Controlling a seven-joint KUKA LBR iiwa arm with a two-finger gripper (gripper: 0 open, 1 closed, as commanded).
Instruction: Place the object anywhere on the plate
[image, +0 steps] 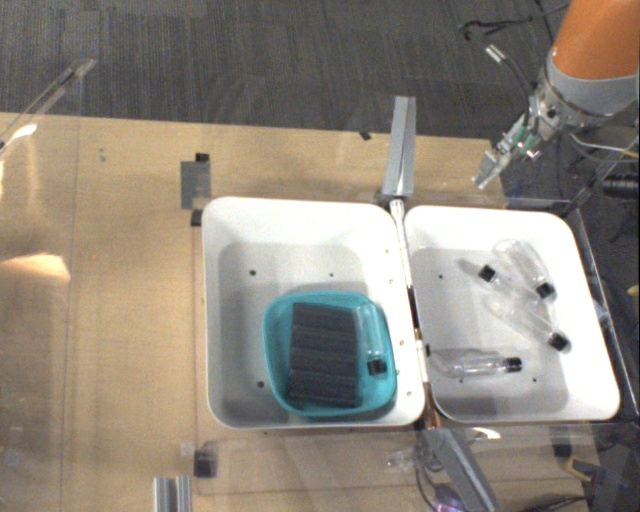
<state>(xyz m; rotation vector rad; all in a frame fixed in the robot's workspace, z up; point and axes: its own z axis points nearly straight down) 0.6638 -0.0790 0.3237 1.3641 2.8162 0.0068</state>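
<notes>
1 clear vial (373, 340) lies lengthwise on the teal plate (277, 345), down-left of the end effector (510, 150), whose grip state I cannot tell.

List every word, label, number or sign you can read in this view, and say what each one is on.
None can be read.
The clear bottles with black caps in the right bin: no label visible.
The bottle on the teal plate in the left bin: no label visible.
The dark ribbed block on the plate: no markings.
The arm's tool: too small and blurred to show any text.
</notes>
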